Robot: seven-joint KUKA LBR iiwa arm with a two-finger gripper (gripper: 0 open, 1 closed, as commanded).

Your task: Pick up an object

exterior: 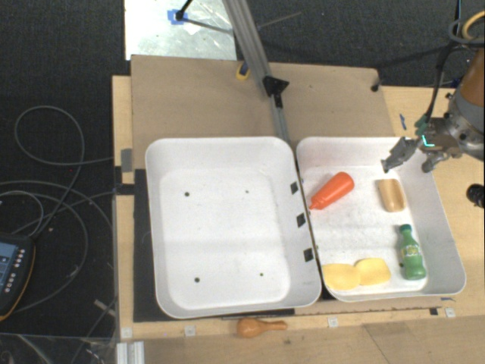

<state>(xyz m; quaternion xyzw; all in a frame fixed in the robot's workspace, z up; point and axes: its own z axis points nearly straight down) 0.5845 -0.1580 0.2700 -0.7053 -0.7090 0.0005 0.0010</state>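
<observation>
Hovering over the far right corner of the right bin (447,226), the gripper (413,156) hangs with its two fingers spread apart and nothing between them, so by my reading this is the approach step, before any grasp. Nearest to it, at about seven o'clock from the fingertips, lies a tan bread roll (391,195), just below and apart from them; it looks the likeliest target, though from this slanted view I cannot be sure how high the fingers sit above it. The next move would call for coming down over the roll, fingers straddling its narrow width, and closing. Farther out, at eight o'clock from the gripper, an orange carrot (332,190) lies tilted near the bin's left wall. At six o'clock a green bottle (411,252) lies by the right wall, and beside it, toward the near edge, two yellow chips (357,274) touch each other. The count in this bin: one roll, one carrot, one bottle, two chips. The left bin (163,203) sits alongside. Outside both, at the bench's near edge, lies one small brown pear-shaped toy (261,326).
</observation>
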